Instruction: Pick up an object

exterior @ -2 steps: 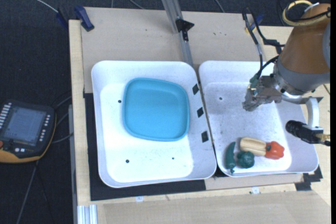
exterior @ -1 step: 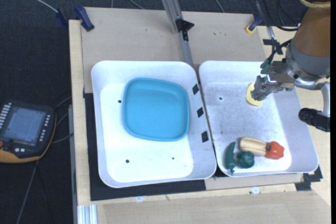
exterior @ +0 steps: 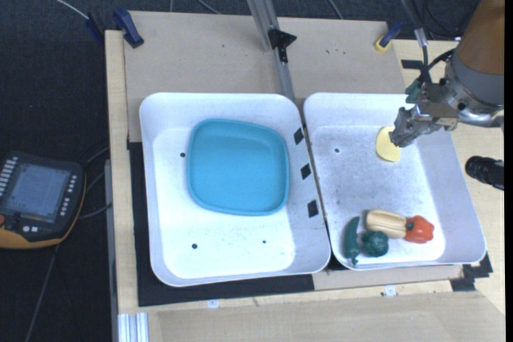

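Two white bins sat side by side on the tabletop (exterior: 208, 44). The left bin (exterior: 160, 172) held a blue plate (exterior: 238, 166). The arm was cut off at the right edge. Its gripper (exterior: 405, 130) hung over the far part of the right bin (exterior: 449, 196), covering part of a pale yellow object (exterior: 387, 149); contact and finger opening could not be determined. A cluster of green, tan and red items (exterior: 389, 230) lay at the near wall, shapes indistinct.
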Motion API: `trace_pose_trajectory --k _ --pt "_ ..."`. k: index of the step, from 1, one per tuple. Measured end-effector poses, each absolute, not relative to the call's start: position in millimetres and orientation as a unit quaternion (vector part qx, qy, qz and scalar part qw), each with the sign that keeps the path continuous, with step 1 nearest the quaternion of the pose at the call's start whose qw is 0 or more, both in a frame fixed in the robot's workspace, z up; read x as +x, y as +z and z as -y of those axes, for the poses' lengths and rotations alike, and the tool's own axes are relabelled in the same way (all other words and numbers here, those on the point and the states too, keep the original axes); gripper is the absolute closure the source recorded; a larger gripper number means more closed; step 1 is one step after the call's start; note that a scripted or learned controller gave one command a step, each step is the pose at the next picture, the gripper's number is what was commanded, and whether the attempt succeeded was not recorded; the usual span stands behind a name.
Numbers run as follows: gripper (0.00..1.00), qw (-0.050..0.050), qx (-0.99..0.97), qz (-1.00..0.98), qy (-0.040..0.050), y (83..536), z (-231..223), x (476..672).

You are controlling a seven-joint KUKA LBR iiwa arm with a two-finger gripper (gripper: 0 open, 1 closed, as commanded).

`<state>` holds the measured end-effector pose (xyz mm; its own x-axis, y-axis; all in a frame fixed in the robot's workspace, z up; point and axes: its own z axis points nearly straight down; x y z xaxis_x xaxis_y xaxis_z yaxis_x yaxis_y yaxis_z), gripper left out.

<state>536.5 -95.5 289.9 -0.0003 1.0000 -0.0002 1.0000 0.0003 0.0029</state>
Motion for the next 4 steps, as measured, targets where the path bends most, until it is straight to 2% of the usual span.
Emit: trace_pose_trajectory --k 2,4 --pt "1.0 0.0 0.706 -0.709 0.0003 285 1 585.0" --pt "1.0 -0.001 0.706 -0.708 -0.0003 252 -92 614.3"
